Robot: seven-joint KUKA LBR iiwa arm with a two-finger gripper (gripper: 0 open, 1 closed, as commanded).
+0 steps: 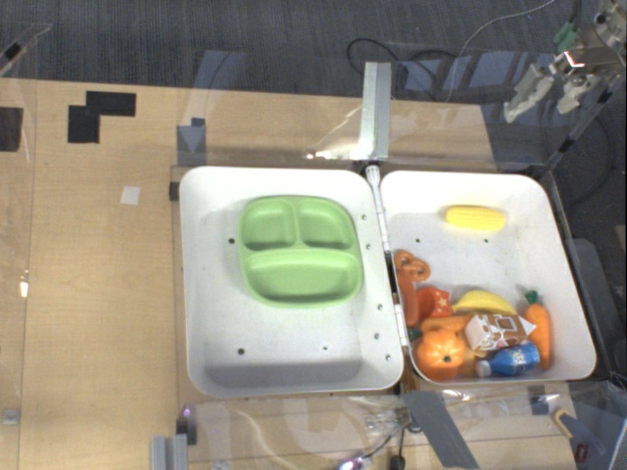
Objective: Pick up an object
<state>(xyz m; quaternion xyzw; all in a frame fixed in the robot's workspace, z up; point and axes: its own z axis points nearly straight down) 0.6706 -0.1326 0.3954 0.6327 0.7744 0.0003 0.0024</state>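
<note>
Approach is judged the step in hand: the gripper (pixel 549 88) is held beyond the far rim of the right bin (pixel 549 199), fingers spread, nothing gripped. Objects such as the corn cob (pixel 476 219) are found inside it; a descent is needed.

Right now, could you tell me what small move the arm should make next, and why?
Probably bring the gripper down and left over the yellow corn cob. It lies alone in the right bin, apart from the crowded pile, while the gripper sits beyond the bin's far right corner.
</note>
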